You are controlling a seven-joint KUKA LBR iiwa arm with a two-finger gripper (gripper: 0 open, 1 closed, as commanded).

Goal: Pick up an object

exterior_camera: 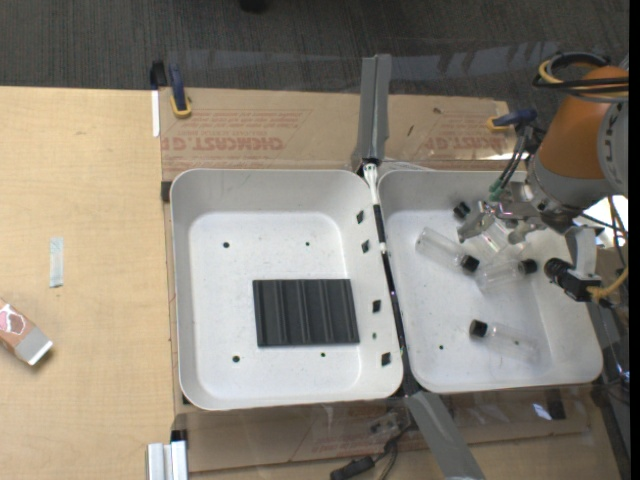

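My gripper point(497, 226) hangs low over the far half of the shallow white right bin point(440, 363); whether it is spread or pinching, I cannot tell. Clear plastic tubes with black caps point(445, 250) lie just beside it; another capped clear tube point(498, 334) lies apart, toward the near rim. Past the divider, a dark ribbed rectangular tray point(305, 311) lies mid-floor in the left white bin point(200, 368), open floor all round it.

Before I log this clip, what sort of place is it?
Probably a robotics lab bench set up for bin picking: two white bins, the left bin and the right bin, a grey-and-orange arm reaching in, and cardboard clamped behind.
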